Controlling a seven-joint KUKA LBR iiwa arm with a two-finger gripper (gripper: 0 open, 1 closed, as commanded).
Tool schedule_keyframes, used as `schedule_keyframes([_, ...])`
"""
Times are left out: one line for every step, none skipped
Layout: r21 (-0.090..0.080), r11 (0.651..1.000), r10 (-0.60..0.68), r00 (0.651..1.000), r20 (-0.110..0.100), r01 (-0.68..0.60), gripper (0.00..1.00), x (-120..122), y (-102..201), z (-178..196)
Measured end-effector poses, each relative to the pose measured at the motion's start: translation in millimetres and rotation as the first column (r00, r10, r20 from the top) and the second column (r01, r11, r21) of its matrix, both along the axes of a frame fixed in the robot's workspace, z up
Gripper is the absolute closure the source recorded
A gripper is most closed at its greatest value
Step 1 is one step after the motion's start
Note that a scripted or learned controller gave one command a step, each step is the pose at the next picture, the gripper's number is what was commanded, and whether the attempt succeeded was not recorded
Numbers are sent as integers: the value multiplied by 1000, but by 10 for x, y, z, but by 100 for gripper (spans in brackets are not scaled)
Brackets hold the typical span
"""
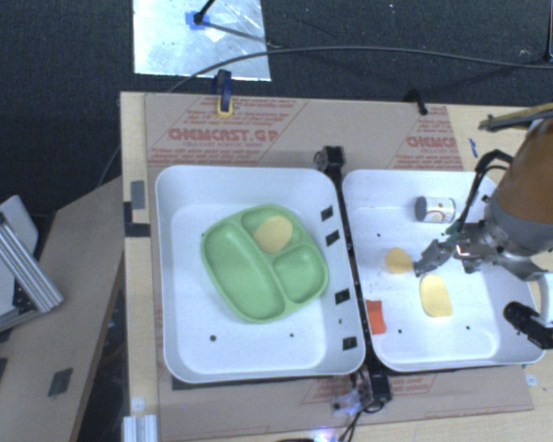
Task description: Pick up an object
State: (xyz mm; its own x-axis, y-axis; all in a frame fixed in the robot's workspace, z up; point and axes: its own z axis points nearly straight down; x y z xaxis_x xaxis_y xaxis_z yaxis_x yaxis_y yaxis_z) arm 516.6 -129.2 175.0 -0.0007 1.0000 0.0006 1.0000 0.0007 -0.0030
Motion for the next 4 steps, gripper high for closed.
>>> schedule_keyframes([1, 1000, 0, 1000, 0, 0, 0, -37, 15, -425])
schedule_keyframes([-2, 1000, -1, 1000, 5, 1, 0, -28, 15, -918])
schedule_keyframes([-4, 1000, -2, 1000, 10, 2, 100, -12, 2, -786])
schedule_keyframes([-2, 1000, 3, 1000, 9, -3, 100, 46, -64, -176])
